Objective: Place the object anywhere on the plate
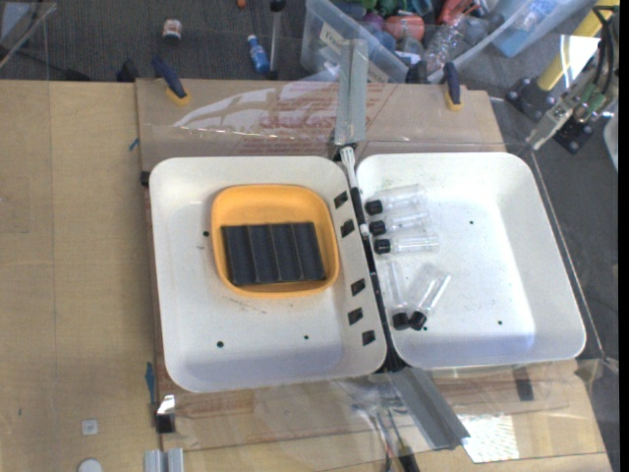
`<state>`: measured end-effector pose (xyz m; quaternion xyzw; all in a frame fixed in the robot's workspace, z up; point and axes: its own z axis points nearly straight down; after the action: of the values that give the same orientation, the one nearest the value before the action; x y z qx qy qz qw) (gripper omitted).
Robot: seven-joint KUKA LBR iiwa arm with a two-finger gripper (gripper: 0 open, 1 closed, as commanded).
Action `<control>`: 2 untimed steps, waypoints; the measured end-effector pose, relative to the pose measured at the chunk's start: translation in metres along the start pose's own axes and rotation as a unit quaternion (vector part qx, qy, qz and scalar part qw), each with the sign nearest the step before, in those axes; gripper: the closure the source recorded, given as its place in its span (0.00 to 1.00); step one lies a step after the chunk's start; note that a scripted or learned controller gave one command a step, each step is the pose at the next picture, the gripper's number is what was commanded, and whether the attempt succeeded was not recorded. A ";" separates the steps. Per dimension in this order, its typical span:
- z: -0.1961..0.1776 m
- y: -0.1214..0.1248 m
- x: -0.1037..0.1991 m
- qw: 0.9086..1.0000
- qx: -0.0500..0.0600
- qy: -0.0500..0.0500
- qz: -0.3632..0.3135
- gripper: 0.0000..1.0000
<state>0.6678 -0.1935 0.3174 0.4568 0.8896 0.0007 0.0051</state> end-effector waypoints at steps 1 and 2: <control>-0.038 -0.017 -0.025 0.989 0.000 -0.001 -0.146 1.00; -0.121 -0.026 -0.017 0.943 -0.001 -0.001 -0.332 1.00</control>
<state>0.6552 -0.2223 0.4388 0.1359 0.9907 -0.0006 0.0064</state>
